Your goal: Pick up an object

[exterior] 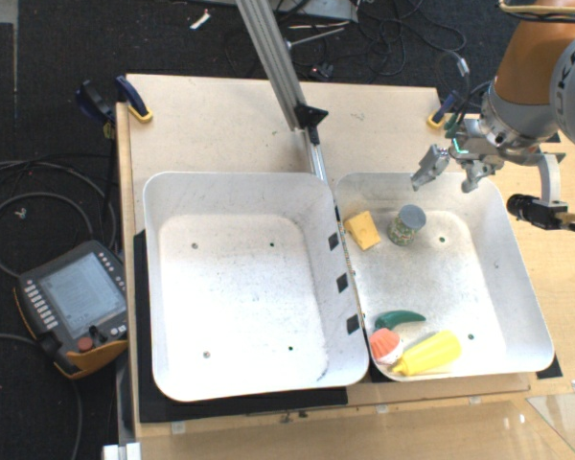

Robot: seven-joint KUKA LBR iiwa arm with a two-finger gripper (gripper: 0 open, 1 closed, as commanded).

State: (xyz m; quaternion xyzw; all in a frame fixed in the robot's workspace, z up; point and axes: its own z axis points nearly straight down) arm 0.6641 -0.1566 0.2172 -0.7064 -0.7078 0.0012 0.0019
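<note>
Yellow object and green piece lie at right bin front edge; small jar sits farther back. Gripper hovers above, fingers apart, holding nothing; pick not yet made

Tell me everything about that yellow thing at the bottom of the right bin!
The yellow thing is a long, rounded, smooth object that looks like plastic, maybe a toy. It lies on its side, slanted, in the near corner of the right bin, close to the rim. Its left end touches a round orange-red piece, and a dark green curved piece lies just behind it. The pincer hangs far away, above the bin's far edge.
</note>
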